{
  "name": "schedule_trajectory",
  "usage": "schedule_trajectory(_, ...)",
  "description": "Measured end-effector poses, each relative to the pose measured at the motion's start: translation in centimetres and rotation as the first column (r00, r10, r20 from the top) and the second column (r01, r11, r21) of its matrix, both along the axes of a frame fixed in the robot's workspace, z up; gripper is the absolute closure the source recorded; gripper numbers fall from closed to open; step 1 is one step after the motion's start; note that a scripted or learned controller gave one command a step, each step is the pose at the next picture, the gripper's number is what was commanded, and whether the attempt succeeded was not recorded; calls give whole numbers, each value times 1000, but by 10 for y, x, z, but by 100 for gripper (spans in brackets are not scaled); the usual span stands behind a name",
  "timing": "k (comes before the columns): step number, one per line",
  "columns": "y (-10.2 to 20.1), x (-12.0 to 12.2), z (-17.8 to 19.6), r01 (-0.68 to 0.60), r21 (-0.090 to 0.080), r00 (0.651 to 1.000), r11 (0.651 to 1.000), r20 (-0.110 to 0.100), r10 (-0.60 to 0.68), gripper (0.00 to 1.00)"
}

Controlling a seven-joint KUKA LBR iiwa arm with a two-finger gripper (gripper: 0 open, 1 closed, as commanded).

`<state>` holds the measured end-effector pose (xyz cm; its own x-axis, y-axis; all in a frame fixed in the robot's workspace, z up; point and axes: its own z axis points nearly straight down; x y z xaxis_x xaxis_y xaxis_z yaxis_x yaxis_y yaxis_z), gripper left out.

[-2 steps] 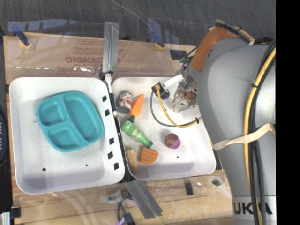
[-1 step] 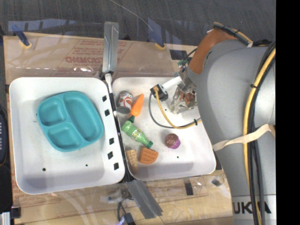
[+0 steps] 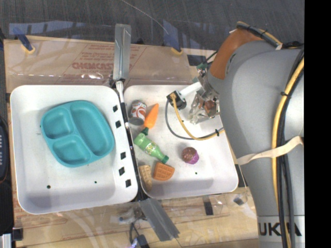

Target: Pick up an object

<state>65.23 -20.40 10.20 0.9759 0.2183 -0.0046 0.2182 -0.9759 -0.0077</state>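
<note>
Right bin [image 3: 217,182]; gripper [image 3: 202,110] fingers indistinct.

The grey arm [image 3: 264,112] comes in from the right and bends down. Its orange band sits above the wrist. The gripper [image 3: 199,112] hangs low, pointing downward.

Both white bins [image 3: 20,138] look like smooth, faintly glossy plastic. The teal divided plate [image 3: 77,132] in the left bin is matt plastic, and right of it the green bottle [image 3: 150,148] shines glossy beside a rough-textured orange waffle [image 3: 163,171].
</note>
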Motion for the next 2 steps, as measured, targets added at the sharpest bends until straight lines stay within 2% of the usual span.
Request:
schedule_trajectory(1,-3,-5,-10,7,-3,1000,1000,1,-7,100)
schedule_trajectory(2,0,-4,0,0,0,1000,1000,0,0,100)
